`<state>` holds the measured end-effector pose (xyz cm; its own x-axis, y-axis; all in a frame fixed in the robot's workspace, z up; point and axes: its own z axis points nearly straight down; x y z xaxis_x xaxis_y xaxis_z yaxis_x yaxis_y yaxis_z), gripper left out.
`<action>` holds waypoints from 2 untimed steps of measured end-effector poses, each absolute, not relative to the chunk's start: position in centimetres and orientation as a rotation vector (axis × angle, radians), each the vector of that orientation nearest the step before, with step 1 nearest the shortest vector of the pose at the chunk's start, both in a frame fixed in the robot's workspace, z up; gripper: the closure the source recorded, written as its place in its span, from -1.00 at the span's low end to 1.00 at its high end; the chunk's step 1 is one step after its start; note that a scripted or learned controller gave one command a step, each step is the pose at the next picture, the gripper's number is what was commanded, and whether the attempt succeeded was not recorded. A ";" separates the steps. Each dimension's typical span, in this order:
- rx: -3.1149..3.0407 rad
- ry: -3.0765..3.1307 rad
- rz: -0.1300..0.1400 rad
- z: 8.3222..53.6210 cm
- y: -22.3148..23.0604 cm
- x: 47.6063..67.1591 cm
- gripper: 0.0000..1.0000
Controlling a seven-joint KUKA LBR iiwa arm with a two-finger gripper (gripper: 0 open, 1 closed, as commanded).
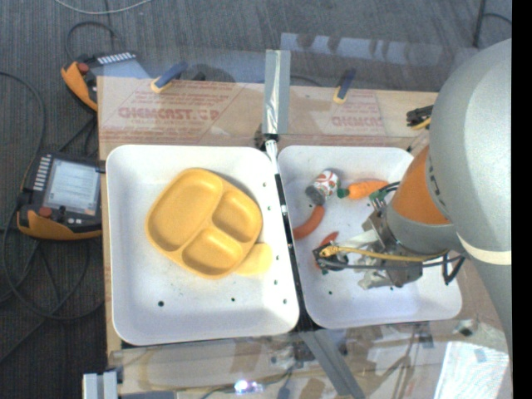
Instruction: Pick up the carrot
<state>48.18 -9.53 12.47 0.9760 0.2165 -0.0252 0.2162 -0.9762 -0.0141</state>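
The carrot (366,189) is small and orange with a green stub at its left end. It lies in the far part of the right bin (432,310), close to the arm's orange band. My gripper (384,264) hangs low over the middle-right of that bin, nearer the front than the carrot and not touching it. The big grey arm hides the bin's right side.
A small grey, white and red ball-like item (325,181) lies just left of the carrot. A curved orange-red piece (309,221) and a small red piece (327,240) lie near the right bin's left wall. The left bin (133,306) holds a yellow divided plate (206,221).
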 end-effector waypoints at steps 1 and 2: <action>-3.125 -0.329 0.010 17.0 -9.7 48.3 1.00; -3.122 -0.337 0.011 17.3 -13.2 48.3 1.00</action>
